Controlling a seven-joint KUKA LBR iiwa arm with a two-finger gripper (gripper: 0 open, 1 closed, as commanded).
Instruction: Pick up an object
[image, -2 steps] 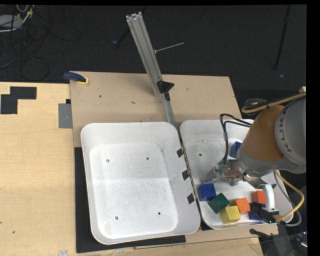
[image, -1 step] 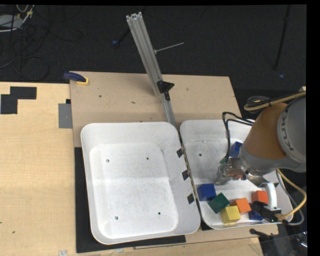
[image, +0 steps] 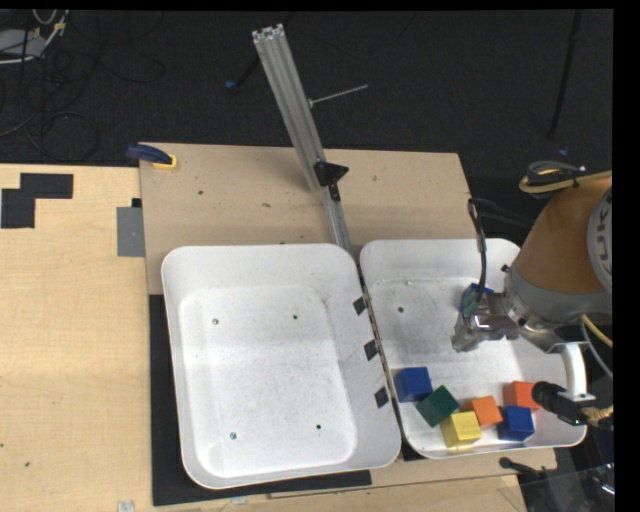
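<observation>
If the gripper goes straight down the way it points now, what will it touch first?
Most likely the bare white floor of the right bin. The gripper points down above that floor, and the blue cube and dark green cube lie nearer the camera, apparently off its line. Depth is uncertain.

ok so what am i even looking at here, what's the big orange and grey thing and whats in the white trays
It is a robot arm, seen from one camera fixed above the bench and looking down at a slant. The arm reaches in from the right, and its gripper, the small metal hand, hangs over the right bin. Nothing is visible in its grasp. Along that bin's near edge lie small blocks: a blue block, a green block, a yellow block, an orange block and a second blue block. The left bin sits beside it.
</observation>
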